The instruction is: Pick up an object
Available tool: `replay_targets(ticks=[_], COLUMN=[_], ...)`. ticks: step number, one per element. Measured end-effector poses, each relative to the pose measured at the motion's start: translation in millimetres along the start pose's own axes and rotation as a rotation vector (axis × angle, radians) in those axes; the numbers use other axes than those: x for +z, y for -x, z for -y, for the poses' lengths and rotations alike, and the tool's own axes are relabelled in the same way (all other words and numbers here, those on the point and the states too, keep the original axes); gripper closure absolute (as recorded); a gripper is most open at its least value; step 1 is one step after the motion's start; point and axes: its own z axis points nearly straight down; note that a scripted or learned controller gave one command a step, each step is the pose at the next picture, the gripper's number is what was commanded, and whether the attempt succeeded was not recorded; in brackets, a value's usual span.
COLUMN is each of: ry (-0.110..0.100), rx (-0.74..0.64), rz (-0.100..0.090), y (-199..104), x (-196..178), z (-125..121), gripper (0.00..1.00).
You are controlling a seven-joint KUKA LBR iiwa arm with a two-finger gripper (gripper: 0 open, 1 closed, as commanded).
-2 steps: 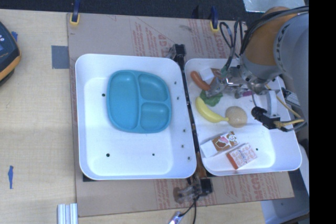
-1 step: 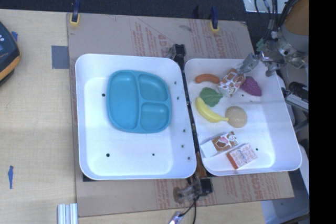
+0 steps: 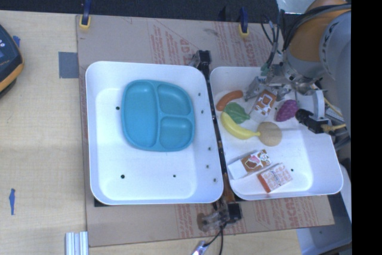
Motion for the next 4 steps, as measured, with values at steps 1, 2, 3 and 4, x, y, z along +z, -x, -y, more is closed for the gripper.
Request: replay_targets(ticks=[1, 2, 3, 4], ry=[0.004, 0.002, 0.003, 0.003], rx=[0.003, 0.002, 0.002, 0.003], rz=[0.001, 0.001, -0.001, 0.001], y=[28.5, 57.1, 28.3, 57.4], x=[2.8, 3.3, 2.8, -33.4], z=[-0.4, 39.6, -0.7, 50.5], gripper=[0.0, 0.0, 0.0, 0.0])
